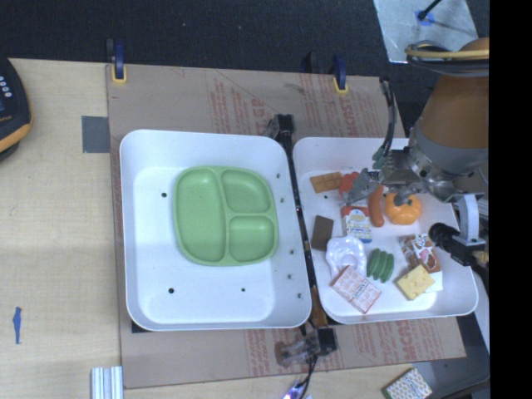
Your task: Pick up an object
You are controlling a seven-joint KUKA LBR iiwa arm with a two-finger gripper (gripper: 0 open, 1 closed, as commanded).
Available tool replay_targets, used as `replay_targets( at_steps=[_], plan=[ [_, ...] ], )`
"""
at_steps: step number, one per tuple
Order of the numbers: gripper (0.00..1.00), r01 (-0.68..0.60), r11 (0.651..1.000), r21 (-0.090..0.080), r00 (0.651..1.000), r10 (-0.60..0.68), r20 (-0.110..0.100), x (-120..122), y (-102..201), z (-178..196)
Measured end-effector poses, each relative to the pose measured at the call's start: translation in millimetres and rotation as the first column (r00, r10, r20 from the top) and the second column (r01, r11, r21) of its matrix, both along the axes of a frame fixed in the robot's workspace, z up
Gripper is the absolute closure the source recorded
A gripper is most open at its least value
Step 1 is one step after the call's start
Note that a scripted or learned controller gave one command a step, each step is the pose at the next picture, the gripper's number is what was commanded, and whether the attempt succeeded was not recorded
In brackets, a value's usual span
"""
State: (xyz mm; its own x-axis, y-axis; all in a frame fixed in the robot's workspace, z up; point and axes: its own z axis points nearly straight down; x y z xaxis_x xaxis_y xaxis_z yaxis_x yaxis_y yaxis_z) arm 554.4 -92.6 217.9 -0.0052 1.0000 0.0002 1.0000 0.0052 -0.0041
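I see the arm [453, 110] reaching in from the right, grey body with the orange band, wrist low over the right bin [465, 310]. The gripper [376, 183] sits at the bin's upper middle, over a red-orange sausage-shaped piece [376, 208]. I cannot tell how the jaws stand; dark metal and clutter blur together there, and nothing is plainly between them.

Right bin contents, all small, mixed toy-food shapes:
- orange rounded fruit [403, 210], glossy, with a dark stem, just right of the sausage
- tan flat bar [325, 181] near the upper left corner
- dark brown block [322, 231] by the left wall
- white crinkled wrapper [344, 254], soft-looking, mid bin
- green ribbed pod [380, 265] just right of the wrapper
- red-and-white printed packet [355, 288] at the lower edge
- yellow wedge [415, 283], matte, lower right
- brown and red printed piece [421, 253] above the wedge

Left bin [145, 298]: shallow white plastic, rounded corners, holding a pale green tray [224, 214] with three compartments, smooth and matte, lying flat near the middle.

Both bins rest on brown cardboard [208, 90] on a wooden bench [50, 223].
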Motion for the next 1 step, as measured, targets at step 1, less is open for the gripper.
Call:
replay_targets(
  at_steps=[1],
  plan=[
    [0.00, 0.000, 1.000, -0.003, 1.000, 0.000, -0.002, 46.3, -38.5, -132.1]
  ],
)
